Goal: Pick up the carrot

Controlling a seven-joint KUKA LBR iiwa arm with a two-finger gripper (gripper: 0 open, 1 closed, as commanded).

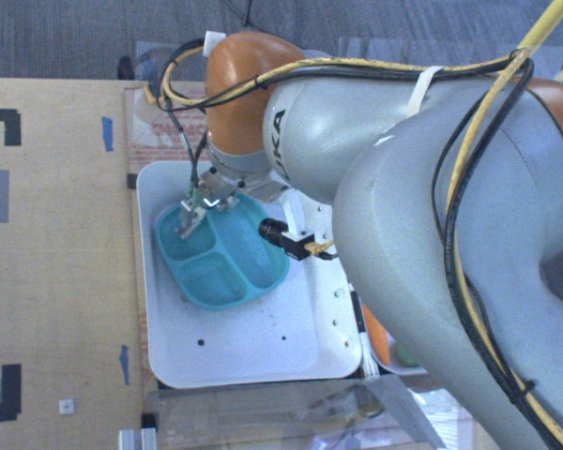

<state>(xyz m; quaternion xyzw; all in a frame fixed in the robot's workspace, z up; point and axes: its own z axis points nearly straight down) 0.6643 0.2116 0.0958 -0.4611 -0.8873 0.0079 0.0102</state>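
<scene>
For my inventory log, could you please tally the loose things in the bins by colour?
Teal divided plate: 1
Orange thing, mostly hidden under the arm: 1
Total: 2

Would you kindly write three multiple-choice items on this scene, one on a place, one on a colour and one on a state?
1. The gripper is above: A the plate; B the bench; C the floor.
2. The plate is: A red; B turquoise; C yellow.
3. The orange thing is: A fully in view; B partly hidden by the arm; C on the plate.
Answers: A, it hangs over a plate compartment; B, its surface is turquoise; B, the arm covers most of it.
</scene>
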